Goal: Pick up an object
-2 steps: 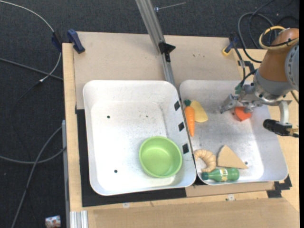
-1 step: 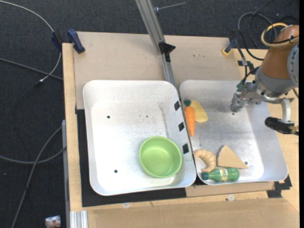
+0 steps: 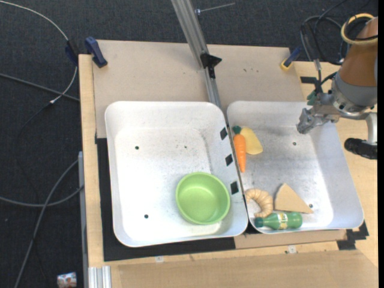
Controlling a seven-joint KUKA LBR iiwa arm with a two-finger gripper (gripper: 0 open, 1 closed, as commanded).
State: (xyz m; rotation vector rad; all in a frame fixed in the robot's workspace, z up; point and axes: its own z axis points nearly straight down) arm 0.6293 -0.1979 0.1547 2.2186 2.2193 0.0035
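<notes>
The grey arm (image 3: pixel 359 71) comes in from the right with its orange band high near the frame's corner, and its wrist bends down so the gripper (image 3: pixel 307 122) hangs over the far right part of the right bin (image 3: pixel 336 179) — nothing shows between the tips, and whether they stand wide or narrow I cannot tell from this angle. Taking that right bin as the reference: along its left wall lies a toy carrot (image 3: pixel 240 151), green top pointing away from the camera, with a pale yellow piece (image 3: pixel 252 143) touching it on the side toward the bin's middle. At the bin's near edge a green bottle (image 3: pixel 278 222) lies on its side; just behind it sit a tan wedge (image 3: pixel 290 199) and, to the wedge's left, a curled beige piece (image 3: pixel 261 201). All of these are well apart from the gripper. Left of the right bin, edge to edge with it, is the left bin (image 3: pixel 150 137), holding a lime-green bowl (image 3: pixel 203 197) upright in its near right corner. Both bins rest on a tan board (image 3: pixel 150 71) clamped with blue clips (image 3: pixel 95 51) — a slanted metal rail (image 3: pixel 191 29) crosses it down to the seam between the bins, and dark carpet with loose cables (image 3: pixel 36 95) lies beyond.
</notes>
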